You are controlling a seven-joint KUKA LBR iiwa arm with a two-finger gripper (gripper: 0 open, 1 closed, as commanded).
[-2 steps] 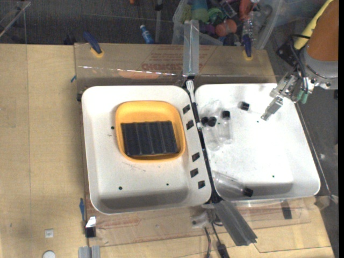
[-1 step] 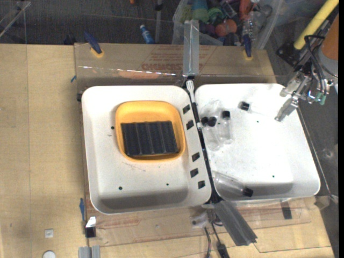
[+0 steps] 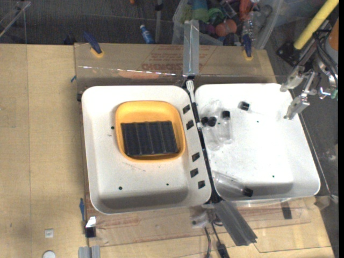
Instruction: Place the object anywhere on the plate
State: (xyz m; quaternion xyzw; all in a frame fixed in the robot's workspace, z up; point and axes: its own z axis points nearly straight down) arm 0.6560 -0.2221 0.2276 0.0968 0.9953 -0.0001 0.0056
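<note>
While the bench (image 3: 32, 144) is being viewed from above at a slant, two shallow white bins are being shown side by side on it. In the left bin (image 3: 99, 165), a yellow-orange plate (image 3: 148, 109) with rounded corners is being carried near the middle, and a dark ribbed rectangular object (image 3: 149, 138) is being borne flat on that plate, covering most of its lower part and lying wholly within its rim. The right bin (image 3: 269, 155) is being occupied by several clear, glassy items (image 3: 221, 130) near its left wall, and small black pieces (image 3: 244, 106) are being seen among and beside them; what these are is hard to make out, since they are nearly transparent against the white. A row of black clips (image 3: 194, 156) is being displayed along the divider between the bins. The gripper (image 3: 294, 105) is being held above the upper right corner of the right bin, well apart from the plate, with its pale metal fingers (image 3: 293, 109) pointing downward. Nothing is being gripped between them, and they are appearing to be parted slightly. Beyond the bench, a container of coloured toys (image 3: 226, 7) is being kept at the top.
</note>
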